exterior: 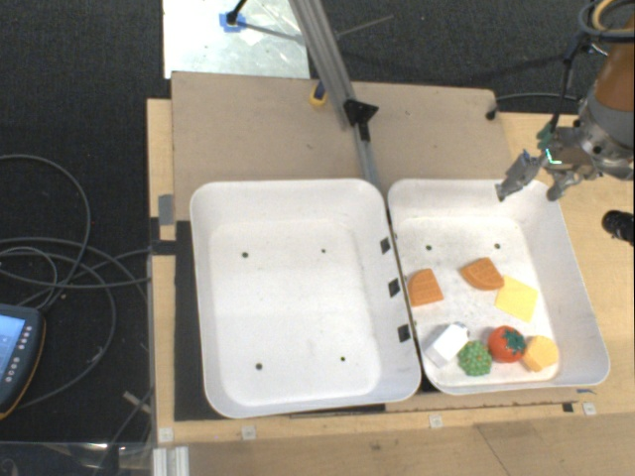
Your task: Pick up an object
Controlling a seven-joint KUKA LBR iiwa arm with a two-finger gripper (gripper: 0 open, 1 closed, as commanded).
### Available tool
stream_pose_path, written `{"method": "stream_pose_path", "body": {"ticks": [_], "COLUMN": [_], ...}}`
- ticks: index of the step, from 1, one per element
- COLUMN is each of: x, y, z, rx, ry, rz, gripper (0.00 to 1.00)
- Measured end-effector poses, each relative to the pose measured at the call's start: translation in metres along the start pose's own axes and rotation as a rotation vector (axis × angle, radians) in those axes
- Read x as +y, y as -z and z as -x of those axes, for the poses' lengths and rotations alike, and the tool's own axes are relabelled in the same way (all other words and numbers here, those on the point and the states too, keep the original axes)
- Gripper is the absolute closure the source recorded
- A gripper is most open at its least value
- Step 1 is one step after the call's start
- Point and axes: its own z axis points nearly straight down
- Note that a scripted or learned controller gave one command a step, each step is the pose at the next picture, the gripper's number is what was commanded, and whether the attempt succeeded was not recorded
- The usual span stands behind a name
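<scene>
My gripper (536,183) hangs over the far right corner of the right bin (568,256), open, with nothing between its fingers. Well in front of it, in the bin's near half, lie several small items: an orange block (426,288), an orange-brown wedge (482,274), a yellow square slice (516,298), a white block (447,342), a green broccoli piece (475,359), a red tomato (506,344) and a yellow-orange chunk (541,353).
The left bin (213,266) sits beside the right one, joined by black clips. A grey pole (327,48) slants over the brown board behind the bins. Cables and a tablet lie on the floor at left.
</scene>
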Motion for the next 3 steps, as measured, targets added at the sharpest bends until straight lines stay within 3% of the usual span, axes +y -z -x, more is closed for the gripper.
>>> {"method": "stream_pose_path", "body": {"ticks": [1, 3], "x": [0.001, -0.003], "y": [0.003, -0.119], "z": [0.000, 0.000], "rx": [-0.002, 0.000], "ry": [0.002, -0.003], "rz": [0.004, -0.002], "gripper": [0.00, 0.00]}}
